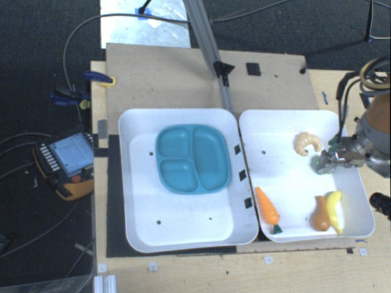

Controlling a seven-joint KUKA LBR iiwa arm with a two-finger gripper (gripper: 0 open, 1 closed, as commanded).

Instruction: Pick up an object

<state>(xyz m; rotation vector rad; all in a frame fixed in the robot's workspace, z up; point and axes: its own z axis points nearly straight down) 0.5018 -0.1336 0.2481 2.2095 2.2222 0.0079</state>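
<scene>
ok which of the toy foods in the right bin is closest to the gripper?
The beige croissant, at the bin's far side, just left of the gripper. The carrot lies by the bin's left wall, and the banana and brown piece sit near the front edge.

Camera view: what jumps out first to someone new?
The blue divided plate in the middle of the left bin grabs the eye first. Next, the right bin holds the colourful bits: an orange carrot at its near-left corner, a yellow banana beside a brownish piece near right, and a pale croissant-like piece farther back. The gripper hangs low just right of that piece.
</scene>
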